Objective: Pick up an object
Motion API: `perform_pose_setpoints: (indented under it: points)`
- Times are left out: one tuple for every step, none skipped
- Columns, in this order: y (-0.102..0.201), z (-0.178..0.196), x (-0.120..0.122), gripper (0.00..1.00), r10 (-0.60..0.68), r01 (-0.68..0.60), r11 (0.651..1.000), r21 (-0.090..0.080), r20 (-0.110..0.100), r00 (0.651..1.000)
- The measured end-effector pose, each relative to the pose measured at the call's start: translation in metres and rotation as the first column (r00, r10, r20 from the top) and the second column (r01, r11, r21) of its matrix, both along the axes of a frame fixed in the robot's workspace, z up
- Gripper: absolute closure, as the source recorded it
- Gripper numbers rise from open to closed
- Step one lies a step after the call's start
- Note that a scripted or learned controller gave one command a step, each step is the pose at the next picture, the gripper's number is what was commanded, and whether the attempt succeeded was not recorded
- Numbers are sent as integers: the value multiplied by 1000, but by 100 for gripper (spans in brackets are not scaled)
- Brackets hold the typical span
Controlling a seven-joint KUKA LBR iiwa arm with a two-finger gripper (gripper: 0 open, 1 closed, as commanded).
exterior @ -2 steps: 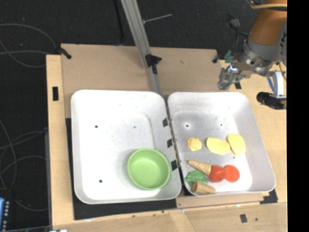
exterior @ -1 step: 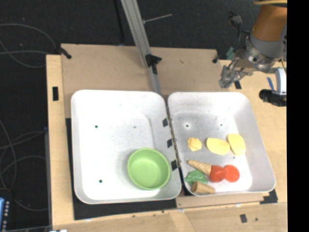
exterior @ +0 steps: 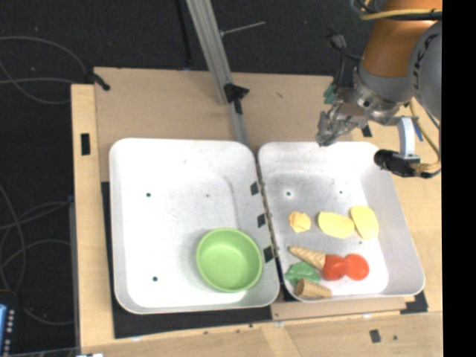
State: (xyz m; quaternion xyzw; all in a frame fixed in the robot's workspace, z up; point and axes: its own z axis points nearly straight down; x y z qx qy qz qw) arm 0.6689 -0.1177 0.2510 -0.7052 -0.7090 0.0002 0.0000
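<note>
Single arm enters from the right. Gripper (exterior: pixel 327 136) hangs over the far rim of the right bin (exterior: pixel 387 192), high above the bin floor and well apart from every object. Fingers appear drawn close together with nothing between them; at this size I cannot tell their exact gap.

Right bin contents, all crowded toward the near half: a small pale yellow piece (exterior: pixel 299 221), a yellow lump (exterior: pixel 335 224) just beside it, and a yellow oval (exterior: pixel 364 222) touching or nearly touching that lump. Nearer still: two cone shapes (exterior: pixel 308 256), a green scrap (exterior: pixel 300 271) between them, and two red rounds (exterior: pixel 346 267) side by side.

Left bin (exterior: pixel 149 169) holds one green bowl (exterior: pixel 229 259) upright, near its front right corner.

Both bins sit on a brown counter (exterior: pixel 149 103); a metal post (exterior: pixel 212 47) rises behind them.

Judgement: no object is picked yet. The gripper's station at the far rim reads as a parked or approach pose, clear of the pile so the camera sees it. Candidates are clustered; the yellow pieces look easiest, lying flatter and less tangled than the cone-and-scrap heap.
</note>
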Motion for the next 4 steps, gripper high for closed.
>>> perform_pose_setpoints:
  points:
    - [42, -5, -18, 100, 0, 0, 1000, 0, 0, 1000]
    - [94, -15, -34, 100, 1, -1, 1000, 1, -1, 1000]
    - [149, -23, -44, 100, 2, -2, 1000, 1, 0, 1000]
    - [202, -27, -53, 100, 3, -3, 1000, 2, -1, 1000]
